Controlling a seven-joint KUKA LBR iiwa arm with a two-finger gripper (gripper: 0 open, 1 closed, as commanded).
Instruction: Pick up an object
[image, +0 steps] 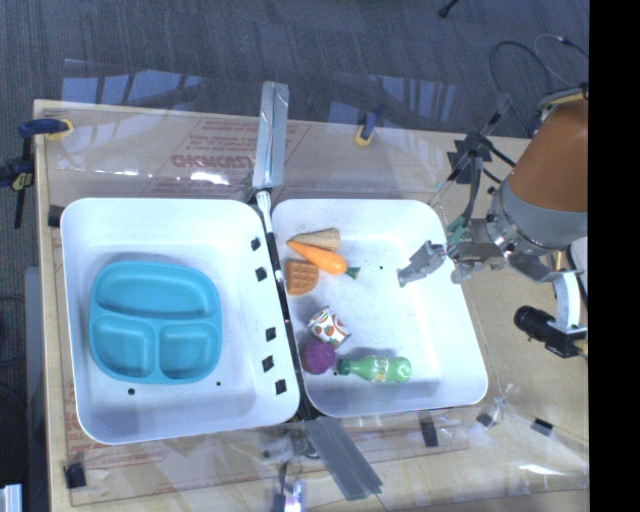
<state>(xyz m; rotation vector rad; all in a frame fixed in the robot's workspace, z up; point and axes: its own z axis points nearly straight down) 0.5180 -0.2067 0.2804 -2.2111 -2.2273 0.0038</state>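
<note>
The right bin (440, 300) holds several toy foods. An orange carrot (320, 256) lies across a tan wedge (318, 239) and above a waffle-like orange piece (300, 275) near the bin's left wall. Lower down sit a small patterned cup (326, 326), a purple round piece (319, 356) and a green bottle (377, 369) on its side. My gripper (418, 265) hovers over the right part of this bin, well apart from all of them, with nothing seen between its fingers.
The left bin (80, 390) holds a blue divided plate (155, 321). A grey divider (272, 135) runs between the bins at the back. The arm's orange band (555, 160) stands beyond the right bin's rim.
</note>
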